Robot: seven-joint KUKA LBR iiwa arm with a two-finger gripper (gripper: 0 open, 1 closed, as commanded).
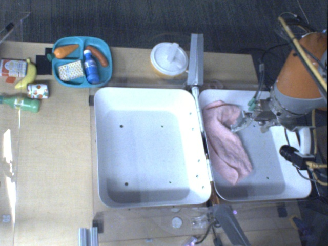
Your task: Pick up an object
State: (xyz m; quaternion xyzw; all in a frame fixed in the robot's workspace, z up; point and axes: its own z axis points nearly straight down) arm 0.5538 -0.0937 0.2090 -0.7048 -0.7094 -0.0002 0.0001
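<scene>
Fingers (pixel 241 123): metal, slim, pointing left over the right bin, tips at the right edge of the pink cloth; whether they are parted or closed, and whether any fold sits between them, cannot be told at this size.

Camera view, itemised.

Gripper (pixel 237 127): low over the right bin, on the grey arm (pixel 300 99) with its orange band, which enters from the right.

Pink cloth (pixel 225 140): the task's thing. Crumpled, lying in the left half of the right bin, running from near the bin's top wall down toward its lower part, its long side against the divider between the bins.

Right bin (pixel 277 183): white, shallow; its bare floor shows to the right of and below the cloth.

Left bin (pixel 148 147): white, shallow, touching the right bin along one edge; small dark dots on its floor.

Blue tray (pixel 105 60): compartmented, on the bench beyond the left bin. Holds an orange carrot-like piece, a red sausage-like piece, a blue bottle and a pale patterned item. No label legible.

White lidded tub (pixel 169 59): round, yellow rim, on the bench just beyond the left bin's far right corner.

Yellow banana (pixel 26 76), small printed can (pixel 38 90), green bottle (pixel 20 103), red-and-white carton (pixel 13 67): grouped at the bench's left edge. Printing present on can and carton; too small to read.
</scene>
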